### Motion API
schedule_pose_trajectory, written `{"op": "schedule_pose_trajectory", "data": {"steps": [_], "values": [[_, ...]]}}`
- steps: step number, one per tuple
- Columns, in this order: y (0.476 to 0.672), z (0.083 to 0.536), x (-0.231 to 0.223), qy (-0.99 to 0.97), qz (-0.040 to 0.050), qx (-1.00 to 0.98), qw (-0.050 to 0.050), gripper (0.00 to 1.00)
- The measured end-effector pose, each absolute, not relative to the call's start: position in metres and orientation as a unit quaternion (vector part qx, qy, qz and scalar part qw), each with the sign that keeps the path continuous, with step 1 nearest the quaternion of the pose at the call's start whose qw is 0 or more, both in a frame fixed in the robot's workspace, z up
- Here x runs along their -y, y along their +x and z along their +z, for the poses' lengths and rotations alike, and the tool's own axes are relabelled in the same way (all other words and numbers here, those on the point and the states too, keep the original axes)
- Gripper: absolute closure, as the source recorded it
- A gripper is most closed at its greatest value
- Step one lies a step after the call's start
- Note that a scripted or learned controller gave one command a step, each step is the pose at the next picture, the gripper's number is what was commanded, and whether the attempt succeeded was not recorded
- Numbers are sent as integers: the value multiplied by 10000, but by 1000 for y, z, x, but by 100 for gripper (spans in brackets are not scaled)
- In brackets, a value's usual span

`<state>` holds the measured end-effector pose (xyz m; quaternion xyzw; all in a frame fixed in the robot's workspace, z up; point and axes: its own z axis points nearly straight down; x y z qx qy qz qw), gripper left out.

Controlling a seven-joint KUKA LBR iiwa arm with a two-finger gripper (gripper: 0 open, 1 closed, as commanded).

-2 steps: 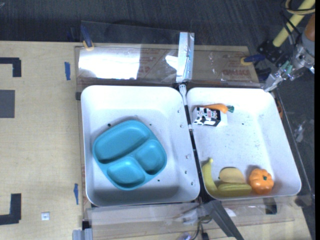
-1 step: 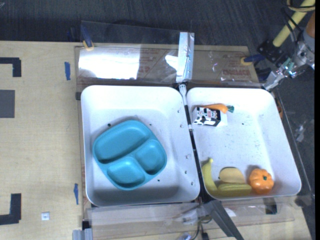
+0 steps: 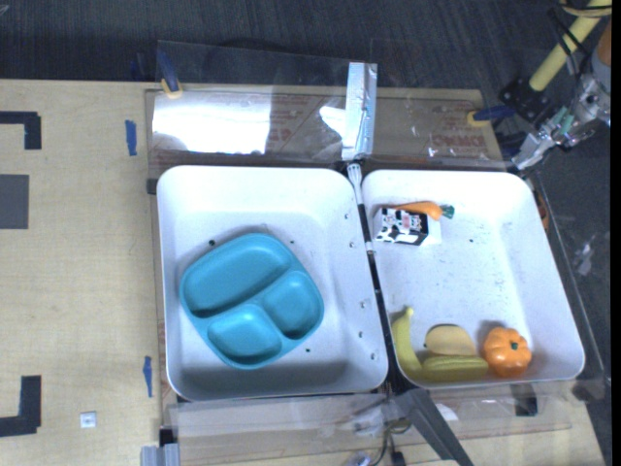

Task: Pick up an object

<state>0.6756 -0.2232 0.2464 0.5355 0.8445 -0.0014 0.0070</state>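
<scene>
The right bin (image 3: 485, 250) holds several items. A black-and-white patterned card (image 3: 403, 225) lies near its far left corner, with a small orange carrot (image 3: 424, 209) touching its far edge. Along the near wall lie a yellow banana (image 3: 406, 341), a tan rounded piece (image 3: 449, 338) and a small orange pumpkin (image 3: 506, 350). My gripper (image 3: 551, 132) hangs outside the bins, just past the right bin's far right corner, well away from every item. Nothing shows in its grasp.
A blue divided plate (image 3: 252, 299) lies in the left bin (image 3: 194, 202). A clear plastic sheet and an upright metal strip (image 3: 359, 110) stand behind the bins. Yellow cables (image 3: 572, 22) trail at the upper right by the arm.
</scene>
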Motion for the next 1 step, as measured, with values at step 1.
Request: {"op": "schedule_pose_trajectory", "data": {"steps": [1], "values": [[669, 424, 223, 5047, 9, -8633, 63, 100]]}}
